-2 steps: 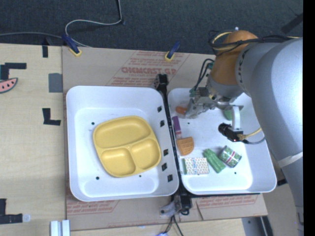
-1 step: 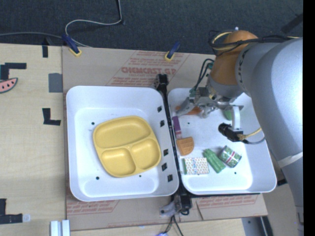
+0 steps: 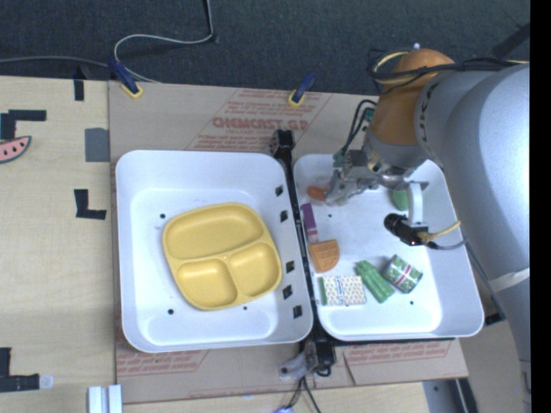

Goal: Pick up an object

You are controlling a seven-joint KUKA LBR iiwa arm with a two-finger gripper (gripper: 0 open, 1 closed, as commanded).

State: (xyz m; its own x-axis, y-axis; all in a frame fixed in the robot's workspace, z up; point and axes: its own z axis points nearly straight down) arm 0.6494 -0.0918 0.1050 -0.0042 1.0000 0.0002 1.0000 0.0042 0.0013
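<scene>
My grey arm with its orange band (image 3: 405, 114) reaches in from the right, over the desk (image 3: 52, 231) and its sheet of brown printed cardboard (image 3: 250, 123), because everything worth picking lies in the far bin from where I am mounted. The left shallow white plastic bin (image 3: 138, 179) carries a yellow three-compartment plastic tray (image 3: 222, 255), lying flat near its middle. The right shallow white plastic bin (image 3: 448, 308) holds the small things, so that is where I work.

My hand (image 3: 344, 183) is low in the upper left part of that bin, just beside a small orange piece (image 3: 318, 194); I judge that piece to be my target. Whether my hand is spread or closed, or has anything in it, I cannot tell from this slant.

Nearer the front lie a tan ridged wedge (image 3: 325, 254), a white packet with coloured print (image 3: 344, 291), a green stick-shaped item (image 3: 374, 280) and a small green-labelled can (image 3: 402, 274), close together. A narrow purple strip (image 3: 308, 221) lies along the bin's left wall.
</scene>
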